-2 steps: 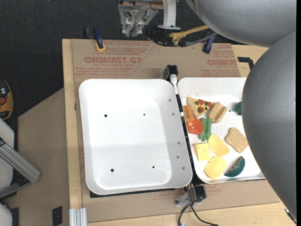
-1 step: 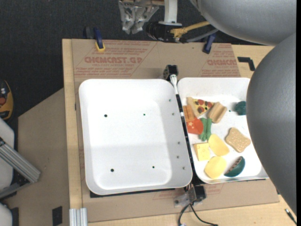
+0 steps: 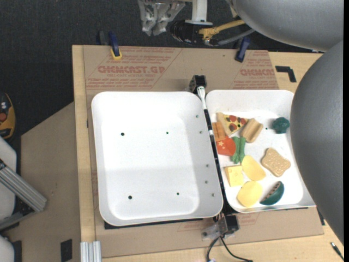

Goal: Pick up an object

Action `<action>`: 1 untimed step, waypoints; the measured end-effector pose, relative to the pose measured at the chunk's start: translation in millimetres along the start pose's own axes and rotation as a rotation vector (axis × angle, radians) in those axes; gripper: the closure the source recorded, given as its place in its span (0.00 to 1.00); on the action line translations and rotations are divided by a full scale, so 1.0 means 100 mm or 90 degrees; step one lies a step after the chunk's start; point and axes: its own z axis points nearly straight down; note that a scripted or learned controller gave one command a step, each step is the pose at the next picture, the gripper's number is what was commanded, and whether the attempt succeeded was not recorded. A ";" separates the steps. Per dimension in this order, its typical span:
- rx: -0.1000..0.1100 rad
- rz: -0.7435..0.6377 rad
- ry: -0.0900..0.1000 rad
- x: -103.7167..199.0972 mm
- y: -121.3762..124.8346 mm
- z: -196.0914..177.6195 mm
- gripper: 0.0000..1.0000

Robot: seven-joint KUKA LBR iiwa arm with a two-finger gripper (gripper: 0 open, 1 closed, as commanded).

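On the table (image 3: 163, 64), a board printed with red lettering carries two shallow white bins side by side. The left white bin (image 3: 155, 157) shows bare floor marked by four small dark dots. The right white bin (image 3: 256, 100) holds all the candidate objects, clustered toward its left and middle: a triangular pizza-slice toy (image 3: 232, 123) near the dividing rim, touching a tan cylindrical bread-roll piece (image 3: 251, 130); a small dark teal rounded piece (image 3: 281, 125) apart to the right; a red tomato-like piece (image 3: 226, 146) against a green leafy piece (image 3: 239, 150); a pale yellow cheese square (image 3: 235, 176); two yellow rounded pieces (image 3: 253, 168), one lower (image 3: 249, 194); a brown toast-shaped slice (image 3: 275, 162); and a dark teal wedge (image 3: 272, 192) at the bottom. The crowding likely reflects random deposit, leaving few pieces free on every side. The grey arm (image 3: 322, 146) looms over the right bin's far side, close to the lens. The end effector's state cannot be told. No object appears lifted; judged from this arrangement, the pick is not yet made, and the isolated teal piece or toast slice seems easiest to approach.
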 end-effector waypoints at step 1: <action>-0.002 -0.001 0.000 0.01 0.00 -0.11 1.00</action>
